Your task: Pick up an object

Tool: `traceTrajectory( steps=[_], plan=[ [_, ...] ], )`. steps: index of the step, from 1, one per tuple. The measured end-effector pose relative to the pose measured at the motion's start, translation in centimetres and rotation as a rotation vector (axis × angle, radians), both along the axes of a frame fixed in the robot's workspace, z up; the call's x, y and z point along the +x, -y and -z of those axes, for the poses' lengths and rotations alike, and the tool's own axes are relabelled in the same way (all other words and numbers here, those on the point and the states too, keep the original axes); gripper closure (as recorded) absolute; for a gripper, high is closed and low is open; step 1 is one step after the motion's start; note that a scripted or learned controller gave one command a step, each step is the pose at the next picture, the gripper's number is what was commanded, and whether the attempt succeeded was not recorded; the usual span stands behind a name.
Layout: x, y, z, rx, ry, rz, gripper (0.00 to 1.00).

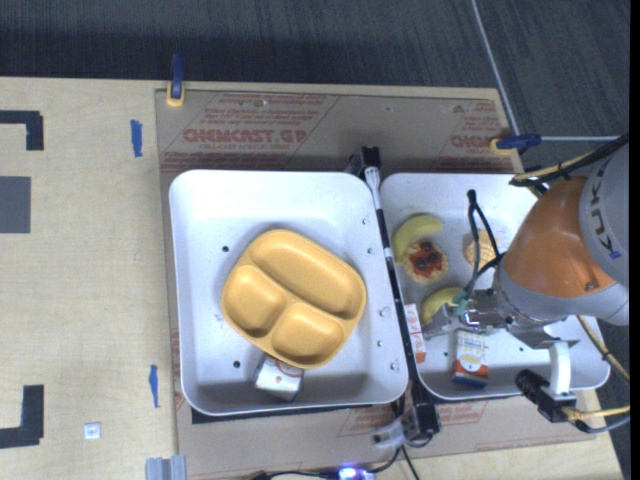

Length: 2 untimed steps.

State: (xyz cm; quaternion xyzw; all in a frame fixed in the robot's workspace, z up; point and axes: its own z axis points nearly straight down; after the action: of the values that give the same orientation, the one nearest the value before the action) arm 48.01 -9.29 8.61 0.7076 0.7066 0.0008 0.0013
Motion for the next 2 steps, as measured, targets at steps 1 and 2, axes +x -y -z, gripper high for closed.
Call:
traceTrajectory(
  steps=[1, 2],
  plan=[
    [0.22, 0.02, -1.08, -0.002, 0.007, 0.000, 1.00],
    [0.20, 0.02, -1.07, -0.002, 0.006, 0.000, 0.00]
  ],
)
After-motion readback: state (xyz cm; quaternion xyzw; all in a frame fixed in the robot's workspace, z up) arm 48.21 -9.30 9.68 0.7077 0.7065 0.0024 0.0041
